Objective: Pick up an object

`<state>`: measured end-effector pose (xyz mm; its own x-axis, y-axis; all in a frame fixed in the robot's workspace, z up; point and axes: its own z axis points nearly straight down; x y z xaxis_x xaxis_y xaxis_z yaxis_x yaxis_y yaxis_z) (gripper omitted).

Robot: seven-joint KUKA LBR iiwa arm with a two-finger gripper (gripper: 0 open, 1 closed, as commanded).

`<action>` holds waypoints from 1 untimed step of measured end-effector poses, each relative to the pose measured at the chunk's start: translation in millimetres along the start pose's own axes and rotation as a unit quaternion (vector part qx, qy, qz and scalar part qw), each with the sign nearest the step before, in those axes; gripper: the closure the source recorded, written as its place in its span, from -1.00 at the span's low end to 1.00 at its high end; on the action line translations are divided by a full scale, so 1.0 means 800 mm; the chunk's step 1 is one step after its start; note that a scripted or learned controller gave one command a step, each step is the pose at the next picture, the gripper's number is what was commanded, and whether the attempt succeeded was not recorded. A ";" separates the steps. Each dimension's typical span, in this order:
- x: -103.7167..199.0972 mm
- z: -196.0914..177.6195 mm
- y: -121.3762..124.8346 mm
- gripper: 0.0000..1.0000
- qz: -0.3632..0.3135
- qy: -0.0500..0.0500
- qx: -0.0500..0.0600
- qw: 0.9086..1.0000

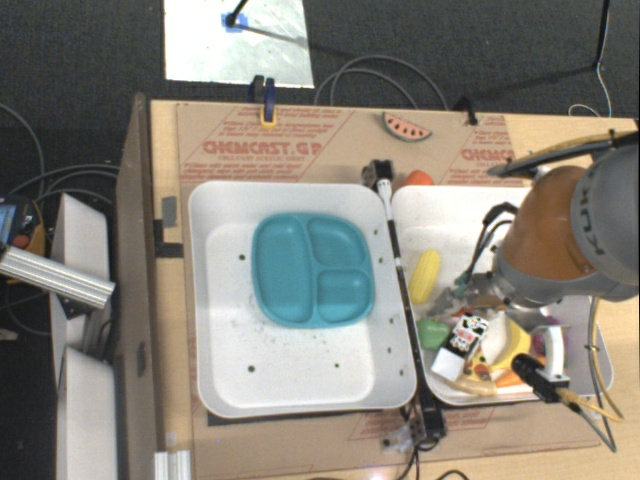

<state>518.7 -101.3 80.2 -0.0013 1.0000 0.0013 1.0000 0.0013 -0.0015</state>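
the arm (560,238) hangs over the right bin (440,213), near a yellow corn (425,274). i cannot tell how its gripper (470,298) is. a blue tray (312,270) lies in the left bin (225,298).

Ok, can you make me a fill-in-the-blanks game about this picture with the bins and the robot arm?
1. The teal divided plastic tray lies in the ____ white bin.
2. The yellow toy corn cob lies in the ____ white bin.
3. The toy watermelon slice rests on the ____, outside both bins.
4. The grey arm has an ____ band above its wrist.

Missing words: left; right; cardboard; orange
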 end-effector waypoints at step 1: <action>-0.035 -0.008 0.124 -1.00 -0.002 -0.002 -0.007 1.000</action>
<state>617.8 -129.2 86.3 -0.0056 1.0000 -0.0037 0.9999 0.0057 0.0116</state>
